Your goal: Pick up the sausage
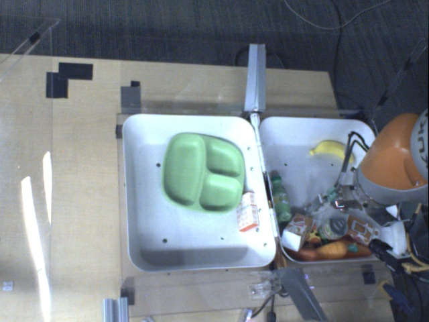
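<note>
Dark carpet with a loose cable runs behind a pale wooden tabletop (74, 180) that carries two white bins, and the right bin (295, 136) is the landmark for everything that matters. Left of it, the other bin (141, 243) holds a green divided tray (201, 170) and a small red-and-white carton (249, 217) by the shared wall.

Inside the right bin, a banana (328, 148) lies toward the far wall and a green bottle (279, 196) lies along the left wall. At the near edge a crowd of small things is packed together, and among them what I take for the sausage (310, 253) is a dark red length lying along the bin's near wall, just beside an orange piece (333, 249) (the two look to be touching).

Above that crowd hangs the pincer (333, 210), under the arm's orange band (392, 156). Clutter and its own body hide its tips, so I cannot tell whether it has hold of anything.

To do this well, I judge the descent should come nearer the bin's near wall than the pincer now sits, straddling the sausage across its width. The near wall and crowding neighbours leave little room, so a slow, straight drop and a clean vertical lift would guard against dragging the orange piece along.
</note>
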Robot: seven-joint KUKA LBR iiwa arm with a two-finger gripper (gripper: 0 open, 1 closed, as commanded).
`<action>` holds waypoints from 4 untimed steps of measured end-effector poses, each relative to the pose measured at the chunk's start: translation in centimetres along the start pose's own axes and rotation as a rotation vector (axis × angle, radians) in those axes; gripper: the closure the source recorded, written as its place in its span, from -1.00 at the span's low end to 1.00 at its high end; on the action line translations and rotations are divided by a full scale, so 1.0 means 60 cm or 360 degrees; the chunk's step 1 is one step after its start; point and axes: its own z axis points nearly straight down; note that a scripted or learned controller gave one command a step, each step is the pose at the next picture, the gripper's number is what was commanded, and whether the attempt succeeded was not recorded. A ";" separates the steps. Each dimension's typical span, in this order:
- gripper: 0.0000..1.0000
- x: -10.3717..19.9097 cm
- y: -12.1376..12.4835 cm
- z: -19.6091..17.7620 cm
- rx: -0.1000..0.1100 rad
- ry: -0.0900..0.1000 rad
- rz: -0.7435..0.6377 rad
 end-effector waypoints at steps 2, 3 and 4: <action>-1.00 -0.035 0.023 0.002 0.0008 0.0003 0.0548; -1.00 0.007 0.025 0.001 0.0003 -0.0003 0.0320; -1.00 0.007 0.038 0.002 0.0009 0.0001 0.0262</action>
